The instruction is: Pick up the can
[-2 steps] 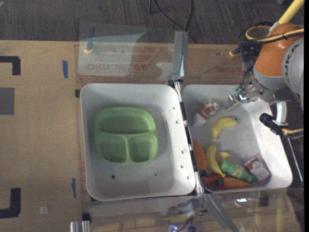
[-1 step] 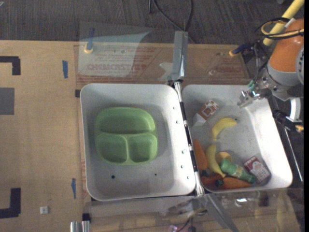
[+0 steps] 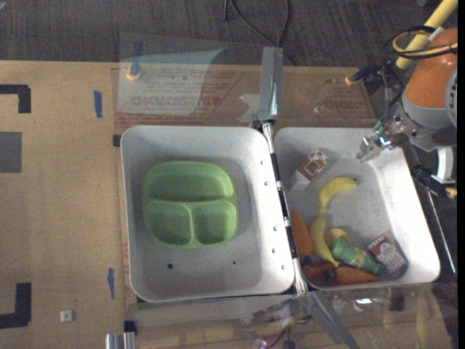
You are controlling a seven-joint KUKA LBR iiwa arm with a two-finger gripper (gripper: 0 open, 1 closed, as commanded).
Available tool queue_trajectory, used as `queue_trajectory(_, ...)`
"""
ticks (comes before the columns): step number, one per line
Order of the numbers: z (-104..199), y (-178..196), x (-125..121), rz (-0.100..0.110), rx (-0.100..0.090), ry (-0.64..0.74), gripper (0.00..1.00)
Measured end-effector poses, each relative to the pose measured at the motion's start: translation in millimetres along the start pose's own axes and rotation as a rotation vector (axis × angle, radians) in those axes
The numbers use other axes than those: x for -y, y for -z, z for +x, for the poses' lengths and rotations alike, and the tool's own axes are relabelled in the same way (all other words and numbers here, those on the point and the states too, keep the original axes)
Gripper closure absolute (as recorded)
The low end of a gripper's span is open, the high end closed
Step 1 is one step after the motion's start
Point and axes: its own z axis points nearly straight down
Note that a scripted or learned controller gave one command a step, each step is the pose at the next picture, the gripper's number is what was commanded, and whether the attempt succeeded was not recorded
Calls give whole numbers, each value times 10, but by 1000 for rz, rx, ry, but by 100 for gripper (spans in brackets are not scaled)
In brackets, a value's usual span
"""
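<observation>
We see the grey-and-orange arm's gripper point(image 3: 372, 147) poised over the right white bin's point(image 3: 414, 195) upper edge; we cannot tell how it is set. The small white-and-orange can point(image 3: 313, 165) lies near the bin's upper-left corner, above a yellow banana point(image 3: 336, 190).

You see a brown counter point(image 3: 58, 217) with two white bins side by side on it: the left bin point(image 3: 138, 267) and the right bin point(image 3: 418, 217), touching.
</observation>
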Motion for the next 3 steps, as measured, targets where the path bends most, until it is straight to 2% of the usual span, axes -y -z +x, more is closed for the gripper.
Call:
queue_trajectory(1, 13, -157, -1, 3, -2, 0, 100)
queue_trajectory(2, 19, -7, -13, 0, 0, 64, 100)
queue_trajectory(3, 16, -52, -5, 1, -3, 38, 100)
